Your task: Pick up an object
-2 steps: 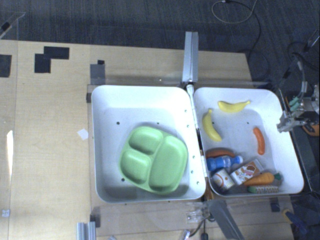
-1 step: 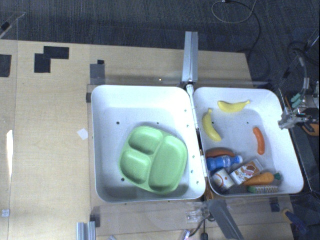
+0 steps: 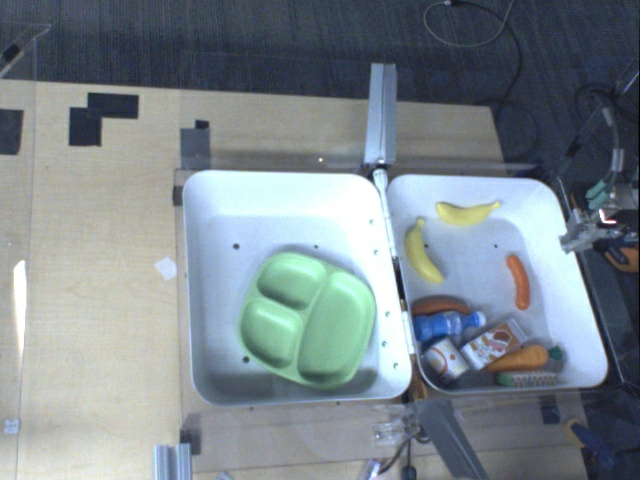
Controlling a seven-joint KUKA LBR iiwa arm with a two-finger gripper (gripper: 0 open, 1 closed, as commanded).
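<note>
Setting: robotics lab or test cell | pale wooden bench (image 3: 90, 298) with black square markers (image 3: 100, 116) at 10 o'clock | two shallow white plastic bins (image 3: 215, 208) fixed side by side at centre, aluminium rail (image 3: 381, 113) rising between them at 12 o'clock | dark carpet floor (image 3: 250, 18) with a loose black cable (image 3: 470, 23) at 1 o'clock

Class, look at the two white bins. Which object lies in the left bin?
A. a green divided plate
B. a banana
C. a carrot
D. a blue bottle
A: the green divided plate lies alone in the left bin, while the bananas, carrot and blue bottle all lie in the right bin.
</note>
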